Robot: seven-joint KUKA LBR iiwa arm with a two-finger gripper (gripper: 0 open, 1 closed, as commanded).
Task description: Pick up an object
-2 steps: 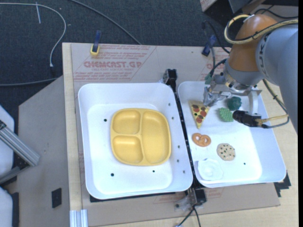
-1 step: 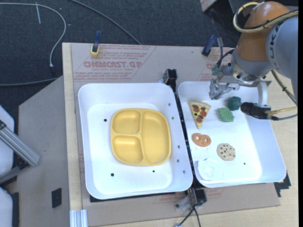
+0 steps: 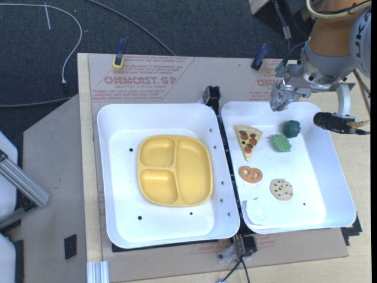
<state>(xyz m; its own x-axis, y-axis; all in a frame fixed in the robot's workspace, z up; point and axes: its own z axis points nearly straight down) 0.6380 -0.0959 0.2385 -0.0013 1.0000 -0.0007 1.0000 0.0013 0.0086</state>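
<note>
**benchrat:** So where's the arm at right now? Trying to figure out what it's going for.

**kuka_fan:** Gripper (image 3: 279,103) is hanging over the back rim of the right bin (image 3: 330,175), nothing between the fingers as far as I can see. Whether they're spread or pressed together, honestly can't tell from this angle, it's just a grey blob.

**benchrat:** And the stuff to grab?

**kuka_fan:** All in the right bin: pizza slice (image 3: 248,140), dark green broccoli (image 3: 291,128) with a lighter green piece (image 3: 281,142) just beside it, pretzel (image 3: 250,174), cookie (image 3: 281,188). They're spread apart, my guess is so the claw can come down on one without bumping its neighbour. Broccoli and pizza are nearest the gripper, so I'd bet on one of those.

**benchrat:** What's the yellow thing?

**kuka_fan:** Divided yellow plate (image 3: 175,170), three compartments, sitting in the middle of the left bin (image 3: 112,158). Probably a drop-off spot, but that's a guess.

**benchrat:** Any text?

**kuka_fan:** The board (image 3: 147,78) under the bins has red print repeated over it, looks like "CHEMCAST GP". The rest is too small to read.
</note>
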